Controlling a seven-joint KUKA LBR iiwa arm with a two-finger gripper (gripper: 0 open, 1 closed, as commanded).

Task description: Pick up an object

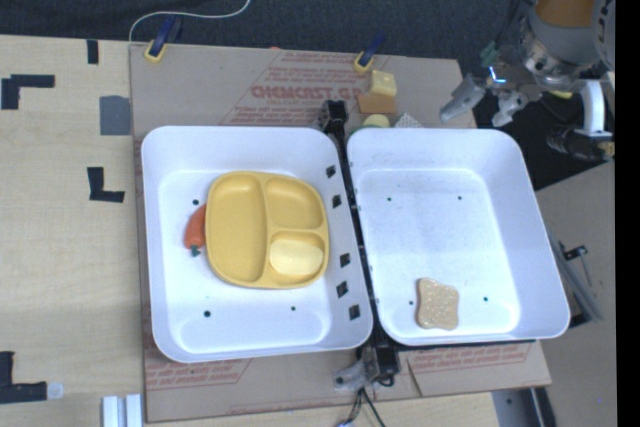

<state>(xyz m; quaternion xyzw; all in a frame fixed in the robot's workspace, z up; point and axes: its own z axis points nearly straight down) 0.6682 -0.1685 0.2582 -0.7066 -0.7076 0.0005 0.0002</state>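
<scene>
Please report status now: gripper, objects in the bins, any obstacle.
Gripper open, holding nothing, above bench beyond right bin. Beige bread-like piece lies in right bin, front. Yellow divided plate in left bin. Nothing over the piece.

Bench: light wooden top [60, 245]. Brown cardboard sheet [290, 85] centre, bearing two shallow white plastic bins, at 9 o'clock [165, 245] and 3 o'clock [515, 215].
</scene>
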